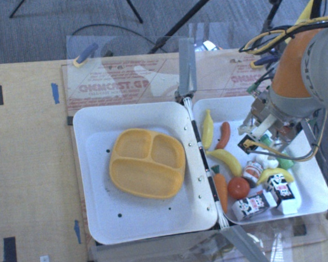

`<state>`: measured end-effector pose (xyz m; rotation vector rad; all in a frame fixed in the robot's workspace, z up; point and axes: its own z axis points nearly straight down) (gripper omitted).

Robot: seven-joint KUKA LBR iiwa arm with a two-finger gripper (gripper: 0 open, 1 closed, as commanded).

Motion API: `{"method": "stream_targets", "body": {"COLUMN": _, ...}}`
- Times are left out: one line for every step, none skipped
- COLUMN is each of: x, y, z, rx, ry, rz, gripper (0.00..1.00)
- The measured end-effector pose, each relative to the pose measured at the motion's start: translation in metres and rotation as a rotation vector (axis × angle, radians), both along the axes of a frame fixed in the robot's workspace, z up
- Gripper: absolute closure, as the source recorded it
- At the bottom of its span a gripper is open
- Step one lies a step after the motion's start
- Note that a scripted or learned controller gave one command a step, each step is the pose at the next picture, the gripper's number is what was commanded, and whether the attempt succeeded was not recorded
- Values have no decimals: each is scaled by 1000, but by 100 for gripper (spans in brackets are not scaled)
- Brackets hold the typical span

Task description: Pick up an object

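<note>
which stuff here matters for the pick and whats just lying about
Part of the job:
gripper, above the right bin
bananas
sausage
tomato
carrot
cow-print cartons

Just lying about:
yellow divided plate in the left bin
blue tape bits on the bench

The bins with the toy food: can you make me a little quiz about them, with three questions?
1. True or false: the yellow plate lies in the same bin as the tomato.
2. Which lies beside the tomato? A) carrot B) a spoon C) a cup
3. Fill in: the gripper hangs over the ___ bin.

Key: 1 false; 2 A; 3 right, in the camera view.
</note>
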<state>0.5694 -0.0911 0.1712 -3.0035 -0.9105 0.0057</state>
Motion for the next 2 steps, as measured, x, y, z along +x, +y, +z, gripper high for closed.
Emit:
{"method": "stream_targets", "body": {"x": 11, "y": -38, "z": -86, "rx": 0, "ry": -4, "rz": -167, "gripper": 0}}
{"method": "stream_targets", "body": {"x": 68, "y": -31, "z": -50, "rx": -2, "ry": -4, "rz": 9, "gripper": 0}}
